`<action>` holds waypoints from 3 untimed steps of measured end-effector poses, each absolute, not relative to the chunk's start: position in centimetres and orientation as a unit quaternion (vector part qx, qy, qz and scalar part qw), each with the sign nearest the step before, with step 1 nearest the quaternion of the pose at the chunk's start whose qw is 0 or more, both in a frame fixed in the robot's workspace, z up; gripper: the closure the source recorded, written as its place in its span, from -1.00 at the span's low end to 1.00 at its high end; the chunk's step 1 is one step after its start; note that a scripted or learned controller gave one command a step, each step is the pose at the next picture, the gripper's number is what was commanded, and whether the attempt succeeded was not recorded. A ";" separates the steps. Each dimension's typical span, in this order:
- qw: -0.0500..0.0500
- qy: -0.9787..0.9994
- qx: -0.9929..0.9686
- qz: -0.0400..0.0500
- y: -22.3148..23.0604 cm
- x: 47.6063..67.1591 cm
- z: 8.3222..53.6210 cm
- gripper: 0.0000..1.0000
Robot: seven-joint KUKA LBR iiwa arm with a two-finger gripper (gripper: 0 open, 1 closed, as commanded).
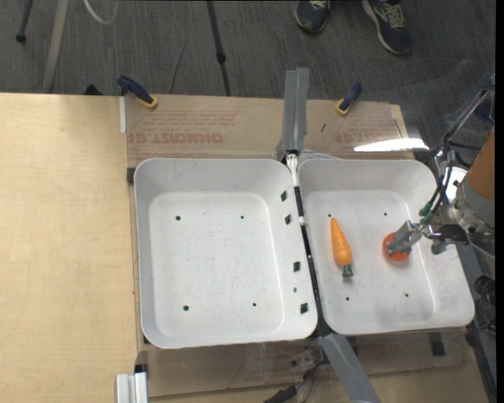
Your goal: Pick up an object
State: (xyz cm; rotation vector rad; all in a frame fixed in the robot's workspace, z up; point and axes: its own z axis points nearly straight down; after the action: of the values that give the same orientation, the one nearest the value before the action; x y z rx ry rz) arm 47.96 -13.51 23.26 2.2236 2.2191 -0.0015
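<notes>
Floor: grey carpet [236,47] lies beyond the desk [63,236], with tripod legs and a pair of shoes [358,20] at the top edge.
Desk: pale wood on the left, brown cardboard [205,130] under the bins, held by two blue and yellow clamps [138,92].
Left bin [146,236]: white and shallow, beside the right one.
Right bin [315,189]: white, holding a carrot and a tomato.
Carrot [340,244]: orange, green stub at its near end, lying left of the middle of the right bin, well apart from the claw.
Tomato [396,248]: red and round, right of the carrot, touching the claw tip.
Claw [409,234]: low over the right bin's right side, right at the tomato; I cannot tell whether it is spread or pressed together.
Arm [472,205]: enters from the right edge.
</notes>
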 end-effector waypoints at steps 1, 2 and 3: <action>-0.001 0.791 0.611 0.000 -14.0 53.3 9.1 -1.00; 0.000 0.770 0.638 -0.001 -9.8 58.7 9.1 -1.00; 0.001 0.815 0.580 -0.001 -16.5 51.4 25.9 -1.00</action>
State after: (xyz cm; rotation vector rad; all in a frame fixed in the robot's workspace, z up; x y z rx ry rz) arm 51.39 -16.53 25.86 1.8190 2.5582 -0.0021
